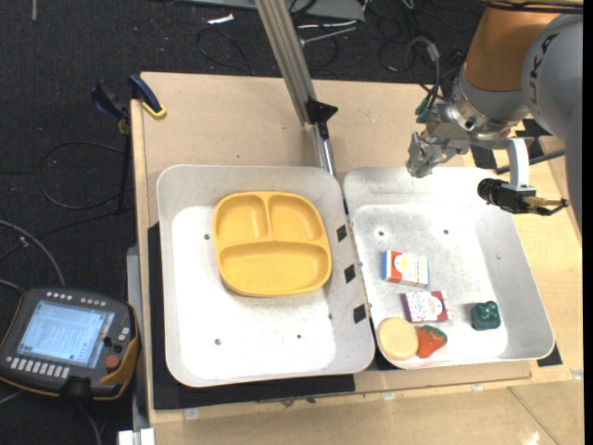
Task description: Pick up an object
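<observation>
Camera view: claw point(422, 162), grip state unclear, is hovering far from clustered toys point(428, 315); risking a miss.

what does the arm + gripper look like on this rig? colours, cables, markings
The arm is grey with rounded links, a broad orange band above the wrist and part of dark KUKA lettering on the casing. Thin cables loop over the orange band and run down past the wrist. The gripper is small, metallic grey, with wires and green bits at its base. A black part sticks out below the wrist.
</observation>
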Available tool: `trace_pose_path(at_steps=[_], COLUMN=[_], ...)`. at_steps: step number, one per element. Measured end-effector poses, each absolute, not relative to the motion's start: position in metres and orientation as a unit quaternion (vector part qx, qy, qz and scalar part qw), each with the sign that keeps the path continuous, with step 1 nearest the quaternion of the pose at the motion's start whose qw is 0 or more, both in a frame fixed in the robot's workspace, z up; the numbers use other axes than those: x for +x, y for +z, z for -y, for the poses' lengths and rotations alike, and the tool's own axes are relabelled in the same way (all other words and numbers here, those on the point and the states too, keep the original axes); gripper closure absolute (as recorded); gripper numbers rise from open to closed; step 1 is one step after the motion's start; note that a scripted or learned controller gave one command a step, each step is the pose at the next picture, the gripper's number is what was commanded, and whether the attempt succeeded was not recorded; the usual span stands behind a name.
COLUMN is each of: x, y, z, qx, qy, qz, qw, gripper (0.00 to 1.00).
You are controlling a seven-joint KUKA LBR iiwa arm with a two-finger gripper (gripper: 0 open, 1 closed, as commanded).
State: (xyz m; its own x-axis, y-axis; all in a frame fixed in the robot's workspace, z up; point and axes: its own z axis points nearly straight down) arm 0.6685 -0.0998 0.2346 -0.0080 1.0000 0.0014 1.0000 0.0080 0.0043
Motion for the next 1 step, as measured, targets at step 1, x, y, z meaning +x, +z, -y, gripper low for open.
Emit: trace_pose_path(at_steps=[1], x=[0.6689], y=[0.2244], z=[0.0467], qx=[0.705], qy=[0.0002], qz=[-0.71], qw=[-0.001], gripper=[1.0])
